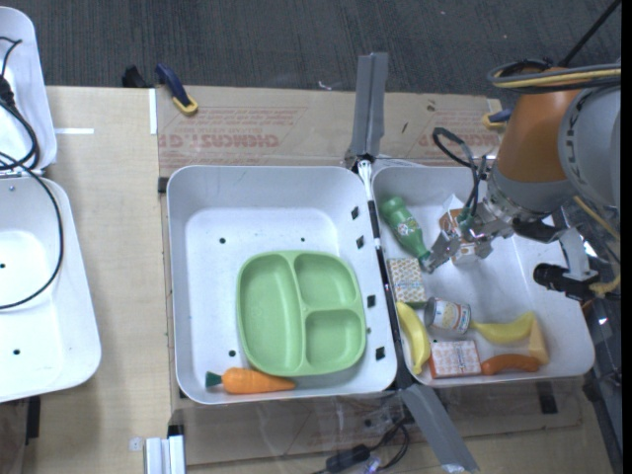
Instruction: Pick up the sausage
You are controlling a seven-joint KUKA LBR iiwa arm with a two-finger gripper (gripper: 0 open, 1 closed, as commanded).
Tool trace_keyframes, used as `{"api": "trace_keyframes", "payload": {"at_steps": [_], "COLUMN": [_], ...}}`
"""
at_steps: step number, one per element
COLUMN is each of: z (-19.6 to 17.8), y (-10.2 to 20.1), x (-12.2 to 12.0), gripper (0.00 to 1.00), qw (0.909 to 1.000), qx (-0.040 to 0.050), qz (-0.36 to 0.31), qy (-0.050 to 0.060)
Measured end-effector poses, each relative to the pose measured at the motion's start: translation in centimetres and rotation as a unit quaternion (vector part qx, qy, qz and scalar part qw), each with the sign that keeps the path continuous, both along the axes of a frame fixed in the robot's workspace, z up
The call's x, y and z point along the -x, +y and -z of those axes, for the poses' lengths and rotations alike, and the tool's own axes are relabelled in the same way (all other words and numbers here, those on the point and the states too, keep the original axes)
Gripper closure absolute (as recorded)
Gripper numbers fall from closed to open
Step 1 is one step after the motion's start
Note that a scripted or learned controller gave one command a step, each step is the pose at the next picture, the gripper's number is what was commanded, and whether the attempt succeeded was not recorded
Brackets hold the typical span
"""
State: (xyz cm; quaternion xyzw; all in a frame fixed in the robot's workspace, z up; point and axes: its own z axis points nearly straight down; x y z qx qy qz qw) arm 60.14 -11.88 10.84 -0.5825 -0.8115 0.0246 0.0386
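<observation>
The pincer [441, 255] hangs low over the right bin [568, 363], in its upper middle, with the orange-banded arm [538, 146] behind it to the right. I cannot tell whether it is released or clenched, and nothing can be made out in its grip.

The sausage [511, 364] lies well below and to the right of the pincer, near the bin's front wall. Its long axis runs nearly left to right, the right end tipped slightly up, where it meets a cheese wedge [538, 342]. A red box [454, 359] sits just beside its left end.

A yellow banana [504, 330] lies just above the sausage. A small can [449, 316] lies below the pincer, and a second banana [415, 336] curves down to the can's left. A green bottle [403, 223] lies just left of the pincer, tilted. A patterned packet [407, 278] rests below and left of it.

Far left of the pincer, the other bin [197, 265] holds a green plate [299, 312] and a carrot [252, 382].
</observation>
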Motion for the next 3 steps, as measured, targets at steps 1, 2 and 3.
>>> {"api": "trace_keyframes", "payload": {"at_steps": [1,2,3], "z": [1.4,1.6,1.4], "y": [-3.1,-4.2,0.2], "x": [-5.6,0.6,-3.1], "gripper": [0.00,0.00,0.00], "qw": [0.9987,0.9886,0.9605], "qx": [0.0046,-0.0037,-0.0069], "qz": [0.025,-0.143,-0.275], "qy": [-0.044,-0.046,-0.044]}}
